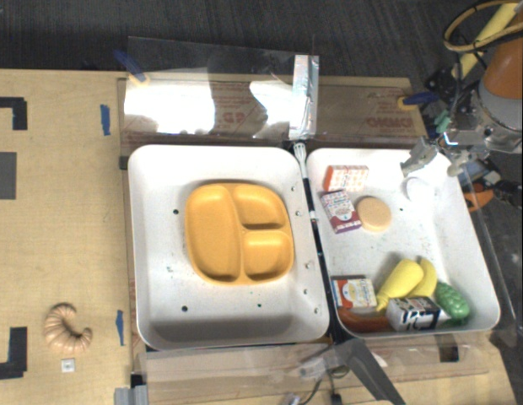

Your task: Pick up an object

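Observation:
My gripper (433,162) hangs over the far right corner of the right bin (472,226), open, with nothing between its fingers. Below and left of it lie a round tan cookie (376,213), a small orange-and-white box (345,178) and a purple-and-white packet (340,210). At the bin's near end sit a yellow banana-like fruit (403,278), a green vegetable (454,303), a small dark carton (413,313) and a red-and-white box (357,296).
The left bin (152,226) holds a yellow divided plate (239,231). A tan croissant (67,327) lies on the wooden bench at the near left. A clear plastic sheet (219,95) stands behind the bins. Cables (477,24) hang by the arm at the far right.

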`<state>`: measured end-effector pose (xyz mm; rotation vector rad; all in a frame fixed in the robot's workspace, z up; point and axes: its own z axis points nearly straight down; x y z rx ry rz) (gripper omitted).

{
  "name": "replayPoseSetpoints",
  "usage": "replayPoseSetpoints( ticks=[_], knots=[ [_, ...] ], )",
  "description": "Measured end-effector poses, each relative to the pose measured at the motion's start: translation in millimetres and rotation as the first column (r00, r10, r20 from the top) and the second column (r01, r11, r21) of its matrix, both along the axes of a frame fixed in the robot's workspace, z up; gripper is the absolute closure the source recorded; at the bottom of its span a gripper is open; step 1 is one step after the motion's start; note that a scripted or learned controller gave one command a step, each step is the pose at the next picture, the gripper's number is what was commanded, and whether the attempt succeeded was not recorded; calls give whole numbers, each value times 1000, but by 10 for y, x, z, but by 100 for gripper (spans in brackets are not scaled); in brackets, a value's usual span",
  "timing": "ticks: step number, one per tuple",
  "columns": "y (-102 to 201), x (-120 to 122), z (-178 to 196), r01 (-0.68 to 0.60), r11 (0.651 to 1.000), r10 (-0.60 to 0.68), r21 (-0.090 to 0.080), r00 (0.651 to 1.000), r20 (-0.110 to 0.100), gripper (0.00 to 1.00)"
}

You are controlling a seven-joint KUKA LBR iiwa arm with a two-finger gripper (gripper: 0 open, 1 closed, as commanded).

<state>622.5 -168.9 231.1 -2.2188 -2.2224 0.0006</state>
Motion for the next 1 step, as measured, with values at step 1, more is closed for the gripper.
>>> replayPoseSetpoints(
  ticks=[1],
  knots=[
    [33,-420,-1028,283,959,-283,0,959,-8,0]
  ],
)
